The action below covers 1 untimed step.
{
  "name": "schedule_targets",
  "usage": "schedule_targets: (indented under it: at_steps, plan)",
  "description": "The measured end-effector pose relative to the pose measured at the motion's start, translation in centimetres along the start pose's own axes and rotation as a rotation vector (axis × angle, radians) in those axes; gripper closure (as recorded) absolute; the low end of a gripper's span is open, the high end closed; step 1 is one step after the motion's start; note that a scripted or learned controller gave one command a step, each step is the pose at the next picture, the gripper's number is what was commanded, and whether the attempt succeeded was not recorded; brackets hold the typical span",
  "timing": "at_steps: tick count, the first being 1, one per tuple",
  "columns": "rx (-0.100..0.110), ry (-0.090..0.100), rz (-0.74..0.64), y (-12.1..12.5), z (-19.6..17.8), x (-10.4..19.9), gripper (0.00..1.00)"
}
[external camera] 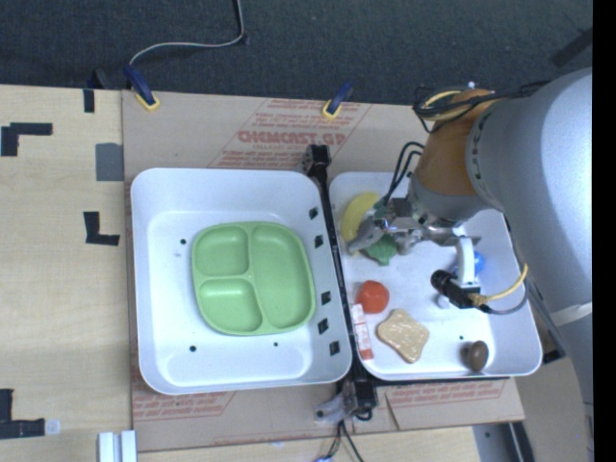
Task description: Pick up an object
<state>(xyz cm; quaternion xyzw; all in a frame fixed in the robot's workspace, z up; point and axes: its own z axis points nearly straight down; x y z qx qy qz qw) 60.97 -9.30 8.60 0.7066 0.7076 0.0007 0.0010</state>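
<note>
Directly beneath the fingers (pixel 377 236) lies a green object (pixel 381 252).

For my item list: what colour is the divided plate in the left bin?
Light green. The plate shows clearly in the camera view.

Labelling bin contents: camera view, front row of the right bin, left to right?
Red-and-white packet → red tomato → toast slice → brown round item.
</note>
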Motion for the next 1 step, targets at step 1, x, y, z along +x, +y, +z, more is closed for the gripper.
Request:
schedule_targets:
  at_steps: [1]
  plan:
    - [0.001,-0.001,0.000,-0.04,-0.91,-0.04,1.00]
